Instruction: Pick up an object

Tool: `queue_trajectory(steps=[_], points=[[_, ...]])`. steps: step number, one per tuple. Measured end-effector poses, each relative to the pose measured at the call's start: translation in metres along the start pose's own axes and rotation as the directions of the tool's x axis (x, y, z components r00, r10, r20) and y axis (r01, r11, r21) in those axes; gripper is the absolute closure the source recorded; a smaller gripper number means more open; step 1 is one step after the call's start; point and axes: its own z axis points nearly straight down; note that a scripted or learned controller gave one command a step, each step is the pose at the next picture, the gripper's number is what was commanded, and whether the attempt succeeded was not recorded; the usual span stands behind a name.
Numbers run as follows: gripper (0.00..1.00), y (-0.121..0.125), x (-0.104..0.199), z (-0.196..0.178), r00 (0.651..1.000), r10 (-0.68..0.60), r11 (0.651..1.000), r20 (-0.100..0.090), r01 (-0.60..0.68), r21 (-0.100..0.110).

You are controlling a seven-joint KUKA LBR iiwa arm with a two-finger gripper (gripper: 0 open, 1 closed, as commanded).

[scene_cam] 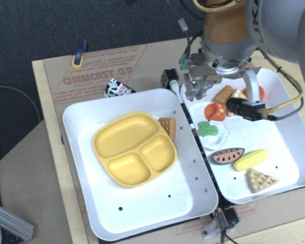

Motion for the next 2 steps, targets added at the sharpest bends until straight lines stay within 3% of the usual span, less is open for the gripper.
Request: queue_trajectory(steps=[1,2], points=[[1.00,0.014,0.003,0.014,1.000,0.005,1.000,0.004,-0.005,-0.001],[1.00,0.006,0.002,-0.003,1.000,0.006,1.000,0.003,-0.006,-0.003]])
